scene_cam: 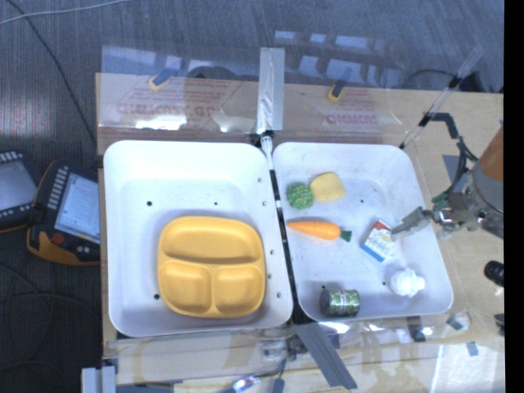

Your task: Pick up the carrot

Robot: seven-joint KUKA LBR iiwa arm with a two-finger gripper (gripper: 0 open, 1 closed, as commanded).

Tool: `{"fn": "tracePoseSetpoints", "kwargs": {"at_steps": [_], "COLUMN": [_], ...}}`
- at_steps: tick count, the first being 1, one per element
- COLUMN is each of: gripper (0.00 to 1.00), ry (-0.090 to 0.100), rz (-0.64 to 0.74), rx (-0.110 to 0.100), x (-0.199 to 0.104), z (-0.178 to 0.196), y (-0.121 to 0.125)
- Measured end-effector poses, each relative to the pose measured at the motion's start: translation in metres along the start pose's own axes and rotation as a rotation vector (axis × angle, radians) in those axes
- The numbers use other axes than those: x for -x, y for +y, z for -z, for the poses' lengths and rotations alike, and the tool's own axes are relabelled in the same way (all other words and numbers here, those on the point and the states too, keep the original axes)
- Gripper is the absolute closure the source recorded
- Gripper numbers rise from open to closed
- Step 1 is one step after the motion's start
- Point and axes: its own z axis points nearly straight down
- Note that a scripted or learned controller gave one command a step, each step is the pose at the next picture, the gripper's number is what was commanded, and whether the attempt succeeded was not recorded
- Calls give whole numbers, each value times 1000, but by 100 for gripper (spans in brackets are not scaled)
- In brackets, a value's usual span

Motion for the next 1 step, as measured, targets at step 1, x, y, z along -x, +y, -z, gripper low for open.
{"fn": "tracePoseSetpoints", "kwargs": {"at_steps": [1], "gripper": [0], "ry": [0], "rz": [207], "rx": [-1], "x": [-70], "z": [-21], "y": [34]}}
